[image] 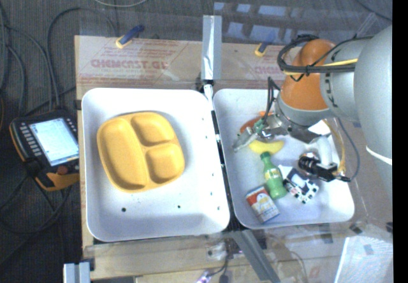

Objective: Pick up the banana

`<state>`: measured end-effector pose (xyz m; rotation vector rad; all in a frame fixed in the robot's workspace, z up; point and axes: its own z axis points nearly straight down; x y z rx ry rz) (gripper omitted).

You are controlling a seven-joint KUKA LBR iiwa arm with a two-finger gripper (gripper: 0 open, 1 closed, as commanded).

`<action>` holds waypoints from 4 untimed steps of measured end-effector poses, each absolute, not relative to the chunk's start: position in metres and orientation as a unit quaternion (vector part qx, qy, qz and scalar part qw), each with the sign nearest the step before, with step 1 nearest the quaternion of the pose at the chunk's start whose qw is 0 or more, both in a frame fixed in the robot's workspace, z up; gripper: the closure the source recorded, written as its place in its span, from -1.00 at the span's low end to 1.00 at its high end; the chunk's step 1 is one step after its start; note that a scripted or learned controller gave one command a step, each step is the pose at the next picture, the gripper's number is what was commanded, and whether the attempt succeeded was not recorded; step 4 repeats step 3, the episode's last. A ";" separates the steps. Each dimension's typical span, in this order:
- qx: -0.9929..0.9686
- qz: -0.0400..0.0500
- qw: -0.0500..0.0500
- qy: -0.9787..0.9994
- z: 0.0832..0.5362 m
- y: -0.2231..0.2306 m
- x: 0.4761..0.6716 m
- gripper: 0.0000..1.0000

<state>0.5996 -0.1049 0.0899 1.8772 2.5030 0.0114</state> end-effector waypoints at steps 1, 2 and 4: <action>0.676 0.006 0.005 0.737 0.090 -0.125 0.590 -1.00; 0.676 0.006 0.005 0.737 0.099 -0.126 0.591 1.00; 0.776 -0.003 -0.001 0.631 0.181 -0.064 0.629 1.00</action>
